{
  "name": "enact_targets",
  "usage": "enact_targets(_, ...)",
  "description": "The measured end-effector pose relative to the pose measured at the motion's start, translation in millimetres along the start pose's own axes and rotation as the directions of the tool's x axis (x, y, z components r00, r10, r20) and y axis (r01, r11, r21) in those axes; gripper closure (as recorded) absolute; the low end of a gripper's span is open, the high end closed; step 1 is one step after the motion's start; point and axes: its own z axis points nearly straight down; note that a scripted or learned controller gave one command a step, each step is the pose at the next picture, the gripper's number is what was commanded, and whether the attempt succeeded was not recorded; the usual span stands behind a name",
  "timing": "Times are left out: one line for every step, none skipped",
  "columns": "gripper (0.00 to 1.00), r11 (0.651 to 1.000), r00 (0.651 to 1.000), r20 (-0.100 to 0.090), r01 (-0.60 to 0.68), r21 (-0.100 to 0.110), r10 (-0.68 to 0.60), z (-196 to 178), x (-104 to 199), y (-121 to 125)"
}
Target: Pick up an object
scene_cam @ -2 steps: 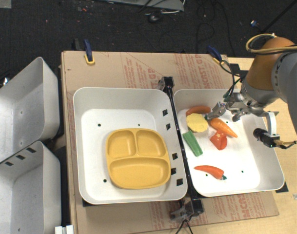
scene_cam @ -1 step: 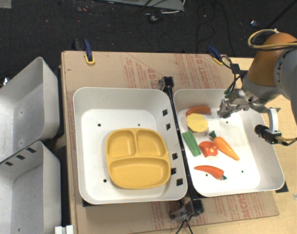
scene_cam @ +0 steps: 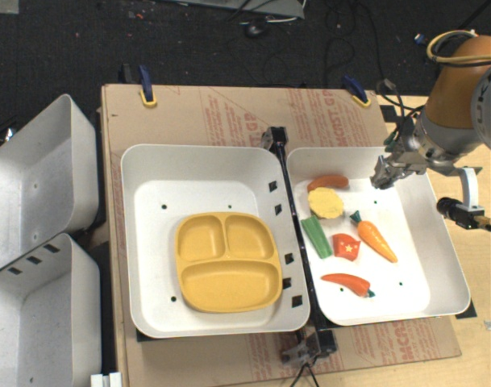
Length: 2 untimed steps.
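Observation:
The right bin (scene_cam: 438, 248) holds several toy foods: a brown sausage (scene_cam: 327, 182), a yellow round piece (scene_cam: 326, 203), a green strip (scene_cam: 315, 236), a red pepper piece (scene_cam: 346, 247), an orange carrot (scene_cam: 376, 240) and a red chili (scene_cam: 347, 282). My gripper (scene_cam: 383, 177) hangs over the bin's back right part, right of the sausage and above the carrot. Nothing shows between its fingers.
The left bin (scene_cam: 148, 176) holds a yellow three-compartment tray (scene_cam: 227, 262). A black divider (scene_cam: 290, 216) runs between the bins. Two more white bins (scene_cam: 35, 176) stand off the bench at the left. The arm (scene_cam: 459, 95) comes in from the upper right.

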Motion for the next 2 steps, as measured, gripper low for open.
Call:
enact_targets(1.00, 1.000, 1.000, 0.001, 0.000, -0.003, 0.000, -60.8, -7.3, 6.7)
enact_targets(1.00, 1.000, 1.000, 0.001, 0.000, -0.002, 0.000, -106.1, -7.7, 8.2)
